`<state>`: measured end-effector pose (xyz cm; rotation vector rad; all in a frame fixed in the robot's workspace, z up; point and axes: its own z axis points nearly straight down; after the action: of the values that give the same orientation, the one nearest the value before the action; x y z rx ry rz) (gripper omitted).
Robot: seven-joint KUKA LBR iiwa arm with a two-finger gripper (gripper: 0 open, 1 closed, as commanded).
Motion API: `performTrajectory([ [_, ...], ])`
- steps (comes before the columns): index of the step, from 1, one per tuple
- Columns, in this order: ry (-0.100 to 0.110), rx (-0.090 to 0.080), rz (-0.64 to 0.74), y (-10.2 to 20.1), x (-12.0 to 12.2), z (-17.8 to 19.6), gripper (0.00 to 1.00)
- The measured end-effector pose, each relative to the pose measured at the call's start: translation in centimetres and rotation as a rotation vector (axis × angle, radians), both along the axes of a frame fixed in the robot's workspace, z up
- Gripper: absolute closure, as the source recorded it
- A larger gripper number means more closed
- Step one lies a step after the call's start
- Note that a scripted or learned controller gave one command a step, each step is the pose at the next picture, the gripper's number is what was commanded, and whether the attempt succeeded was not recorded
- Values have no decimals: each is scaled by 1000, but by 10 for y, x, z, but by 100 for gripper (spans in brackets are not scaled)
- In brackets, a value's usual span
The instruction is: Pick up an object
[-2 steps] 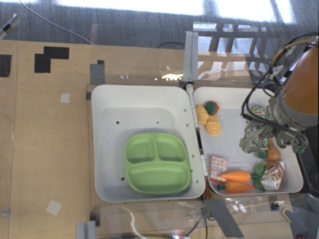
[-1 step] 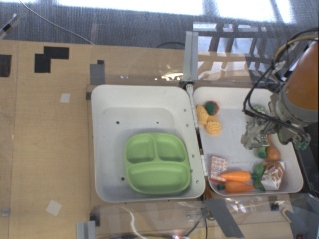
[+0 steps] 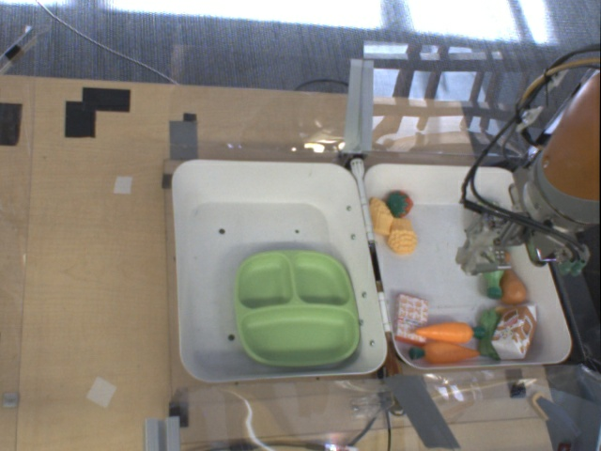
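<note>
Nothing is lifted yet: two toy carrots (image 3: 443, 342), a corn cob (image 3: 401, 241) and small packets lie in the right bin (image 3: 437, 280). The end effector (image 3: 481, 252) hangs low over that bin; its grip cannot be told. The left bin (image 3: 216, 195) holds a green tray (image 3: 296, 306) on the wooden surface (image 3: 84, 280).

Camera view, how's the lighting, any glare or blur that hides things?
Camera view: bright sunlight bands wash out the floor at the top; glare streaks the clear panel behind the left bin; the green plate and carrots are evenly lit and fairly sharp; the end effector is dim and soft, so its detail is hard to read.
</note>
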<state>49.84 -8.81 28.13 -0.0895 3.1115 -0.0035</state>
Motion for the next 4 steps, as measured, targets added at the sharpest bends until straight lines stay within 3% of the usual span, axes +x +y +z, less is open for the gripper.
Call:
performTrajectory([
  [2,-20,-2,3,1,5,25,100],
  [3,21,0,139,23,4,-36,100],
  [4,16,-7,400,-7,61,13,100],
])
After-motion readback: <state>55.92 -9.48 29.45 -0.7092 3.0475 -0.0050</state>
